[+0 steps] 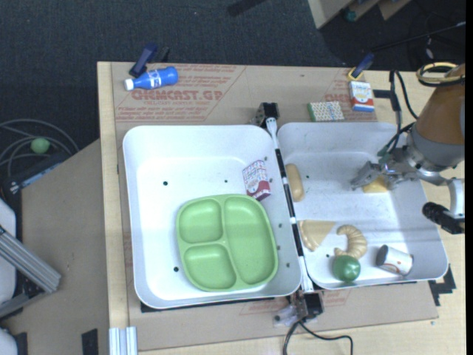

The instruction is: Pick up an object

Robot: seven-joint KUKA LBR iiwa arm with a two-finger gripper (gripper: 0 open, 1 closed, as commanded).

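The pincer (372,177) sits low in the right bin (325,140), touching a small yellow object (376,187) that it partly hides. Whether it pinches the object is impossible to tell.

You'll find a small pale yellow object (375,186) lying flat on the floor of the right bin, in the right middle of the frame. It sits directly at the gripper's (367,177) tips, though whether they grip it can't be made out.
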